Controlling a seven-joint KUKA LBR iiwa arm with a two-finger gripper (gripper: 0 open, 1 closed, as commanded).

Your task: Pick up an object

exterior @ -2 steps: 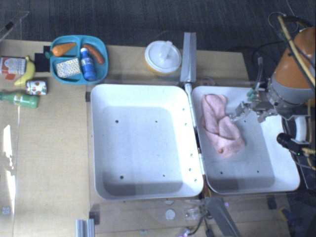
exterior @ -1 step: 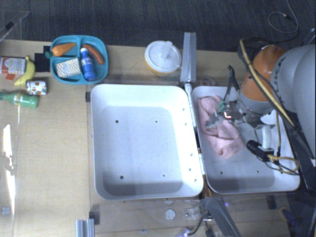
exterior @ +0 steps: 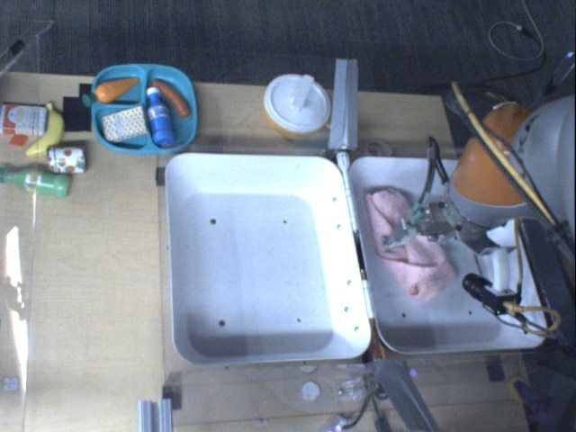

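Gripping: two-finger gripper (exterior: 402, 232) sits on crumpled pink soft cloth (exterior: 410, 247), right white bin (exterior: 450, 331).
Fingers: spread apart.
Advice: pinch a raised fold, lift straight.

Materials, quick pass
Pink cloth (exterior: 409, 246) soft, matt; white bins (exterior: 261, 259) smooth plastic; bench (exterior: 90, 286) pale wood.

Grey rounded arm (exterior: 551, 142) with a broad orange band (exterior: 484, 171), a metal gripper (exterior: 407, 228), and black cables (exterior: 493, 297) looping beside its wrist
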